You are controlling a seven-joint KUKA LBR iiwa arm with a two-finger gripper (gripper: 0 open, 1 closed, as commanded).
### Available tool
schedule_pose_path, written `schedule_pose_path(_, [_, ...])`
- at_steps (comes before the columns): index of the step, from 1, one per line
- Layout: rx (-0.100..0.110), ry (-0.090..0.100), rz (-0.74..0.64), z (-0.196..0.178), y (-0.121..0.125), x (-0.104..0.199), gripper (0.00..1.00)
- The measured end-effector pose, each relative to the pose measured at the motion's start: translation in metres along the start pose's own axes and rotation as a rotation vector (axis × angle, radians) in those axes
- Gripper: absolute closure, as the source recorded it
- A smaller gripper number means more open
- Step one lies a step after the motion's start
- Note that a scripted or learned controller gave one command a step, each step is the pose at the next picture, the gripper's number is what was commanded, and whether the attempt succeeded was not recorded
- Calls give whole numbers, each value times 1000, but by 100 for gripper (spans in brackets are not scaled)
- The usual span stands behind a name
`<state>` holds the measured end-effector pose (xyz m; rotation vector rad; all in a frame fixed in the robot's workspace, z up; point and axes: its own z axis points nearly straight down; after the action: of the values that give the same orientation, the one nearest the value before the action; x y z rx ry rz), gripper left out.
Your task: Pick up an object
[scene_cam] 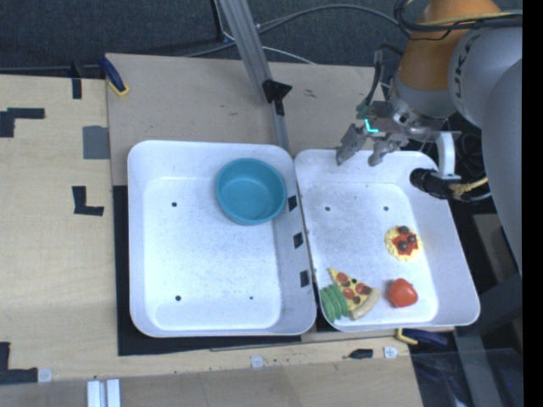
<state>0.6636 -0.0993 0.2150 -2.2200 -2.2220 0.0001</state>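
A light wooden desk [51, 227] fills most of the frame, marked with black tape pieces along its left side, and beyond its upper edge lies dark carpeted floor [102, 11] crossed by a cable. A grey metal pole [250, 53] slants down from the top centre to the gap between two shallow white bins. The left bin [170, 303] holds a round blue bowl [250, 191] in its upper right corner. The right bin [373, 219] holds three toy foods in its lower right part: a pizza slice [348, 293] with green crust edge and red dots near the bottom left, a red tomato-like piece [403, 292] just to its right, and a small yellow round tart topped with dark red berries [402, 242] above that. The grey arm [475, 66] with its orange band enters at the upper right. Its hand [362, 153] hovers over the right bin's upper rim, fingers spread apart and holding nothing, well apart from the toy foods.
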Motion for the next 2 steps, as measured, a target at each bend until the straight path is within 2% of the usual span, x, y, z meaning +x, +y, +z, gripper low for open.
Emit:
schedule_pose_path(1, [0, 0, 0, 0, 0, 0, 0])
schedule_pose_path(2, [4, 0, 0, 43, 0, -1, 0])
